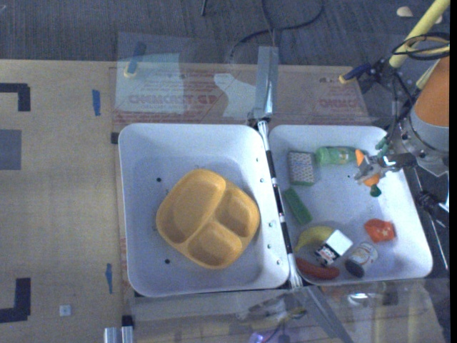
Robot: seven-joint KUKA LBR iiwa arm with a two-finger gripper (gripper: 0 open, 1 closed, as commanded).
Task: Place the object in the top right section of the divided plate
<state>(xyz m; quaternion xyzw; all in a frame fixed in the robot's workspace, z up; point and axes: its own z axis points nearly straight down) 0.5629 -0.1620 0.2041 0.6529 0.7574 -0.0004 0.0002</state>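
**Operator:** From the overhead camera, where are you?

**Arm:** My claw point(371, 168) hangs over the right bin point(418, 224), near its right wall. Something orange sits at the fingertips, but I cannot tell whether I'm pinching it or spread around it.

**Operator:** And the target?

**Arm:** The yellow divided plate point(208, 217) lies in the left bin point(136, 191), turned askew. Its top right section faces the ridge between the bins, probably the shortest reach from my side.

**Operator:** Room to move?

**Arm:** The green bottle point(334, 154) lies just left of my claw, the checkered block point(300, 167) beyond it. I judge lifting above that ridge comes first.
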